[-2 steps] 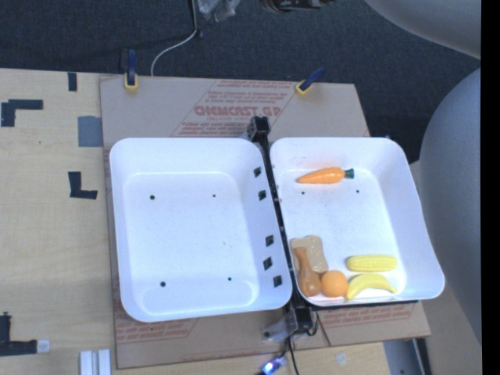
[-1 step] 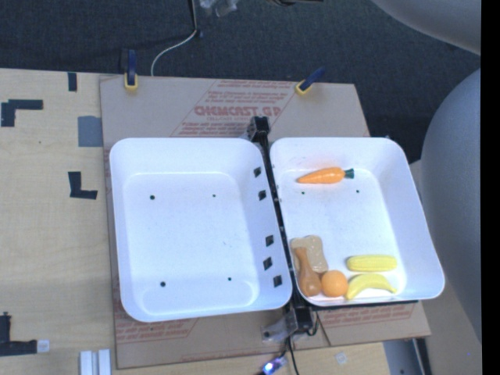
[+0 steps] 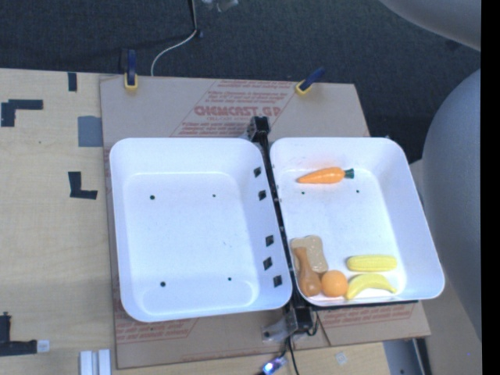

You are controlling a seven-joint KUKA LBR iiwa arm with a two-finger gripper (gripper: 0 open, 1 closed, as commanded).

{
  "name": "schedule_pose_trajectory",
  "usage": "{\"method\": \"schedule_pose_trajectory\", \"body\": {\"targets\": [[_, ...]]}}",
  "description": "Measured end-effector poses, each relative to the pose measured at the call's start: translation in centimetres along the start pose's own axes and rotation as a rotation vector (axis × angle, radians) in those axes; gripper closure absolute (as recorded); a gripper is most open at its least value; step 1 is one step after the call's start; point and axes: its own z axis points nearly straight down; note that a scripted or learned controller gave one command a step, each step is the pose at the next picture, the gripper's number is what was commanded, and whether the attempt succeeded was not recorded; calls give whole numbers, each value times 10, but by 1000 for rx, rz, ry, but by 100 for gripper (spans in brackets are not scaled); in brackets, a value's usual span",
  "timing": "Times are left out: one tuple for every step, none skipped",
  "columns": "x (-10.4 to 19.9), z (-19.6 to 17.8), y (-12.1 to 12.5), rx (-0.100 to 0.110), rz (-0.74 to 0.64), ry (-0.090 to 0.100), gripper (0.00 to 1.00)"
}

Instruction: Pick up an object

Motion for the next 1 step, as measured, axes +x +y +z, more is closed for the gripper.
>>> {"method": "schedule_pose_trajectory", "body": {"targets": [[1, -10, 0, -4, 0, 0, 100]]}}
